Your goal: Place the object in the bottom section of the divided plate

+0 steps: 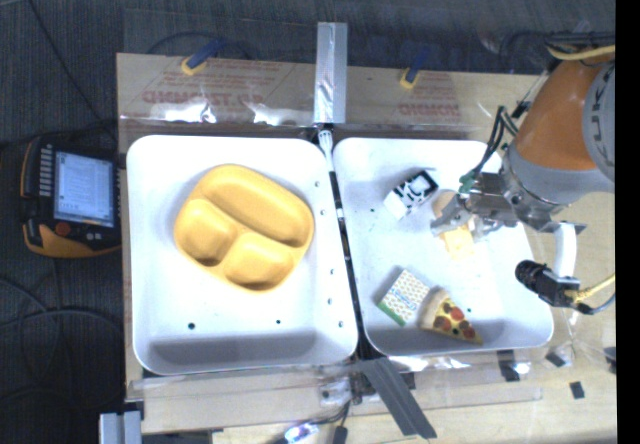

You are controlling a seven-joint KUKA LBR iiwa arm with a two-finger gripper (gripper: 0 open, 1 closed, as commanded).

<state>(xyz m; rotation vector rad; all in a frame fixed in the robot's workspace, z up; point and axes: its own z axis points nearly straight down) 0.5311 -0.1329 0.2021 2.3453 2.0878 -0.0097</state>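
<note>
A yellow divided plate (243, 224) lies in the left bin (160, 332), with one wide section at the back and two smaller ones toward the front. My gripper (463, 216) hangs over the right bin (520, 322), just above a small pale yellow piece (459, 242). Whether it touches that piece is unclear. A black-and-white object (412, 190) lies just to its left. A green-and-white patterned block (404, 296) and a toy pizza slice (449, 317) rest near the bin's front.
The arm's orange band (560, 122) and grey wrist cover the right bin's back right part. A handheld pendant with a screen (72, 194) sits on the floor left of the bench. A metal strip (331, 72) stands behind the bins' shared wall.
</note>
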